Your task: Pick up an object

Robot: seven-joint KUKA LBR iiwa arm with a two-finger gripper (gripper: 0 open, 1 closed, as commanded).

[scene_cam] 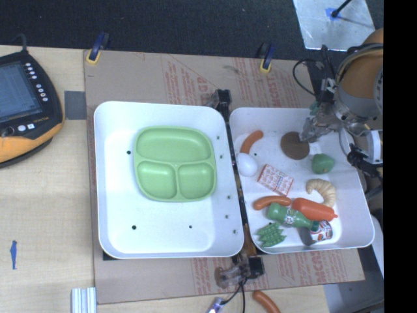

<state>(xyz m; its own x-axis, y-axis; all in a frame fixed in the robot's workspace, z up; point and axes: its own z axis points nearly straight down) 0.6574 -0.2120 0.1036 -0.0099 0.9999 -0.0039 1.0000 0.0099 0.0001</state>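
Camera view has the hand (311,130) low at the far edge of the right bin (365,194), right at a flat brown disc (294,146); whether it is wide or narrow I cannot tell. That disc seems the likely pick. Lying flat, it could slip free, and the green ball (322,163) just beside it might get nudged.

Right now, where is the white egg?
The white egg lies in the right bin, near its left wall, just below the upper sausage and left of the red-patterned card.
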